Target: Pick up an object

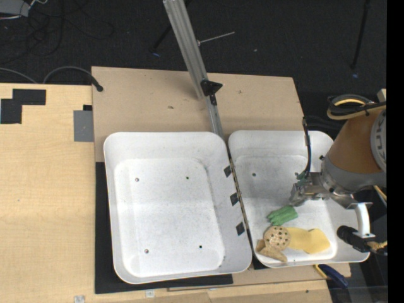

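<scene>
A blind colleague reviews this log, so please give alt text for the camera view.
The gripper hangs low in the right bin, just above a green object. Nearer the front rim lie a yellow object and a tan perforated object. The left bin adjoins it.

Even overhead light, slightly grainy, dark surroundings
</scene>
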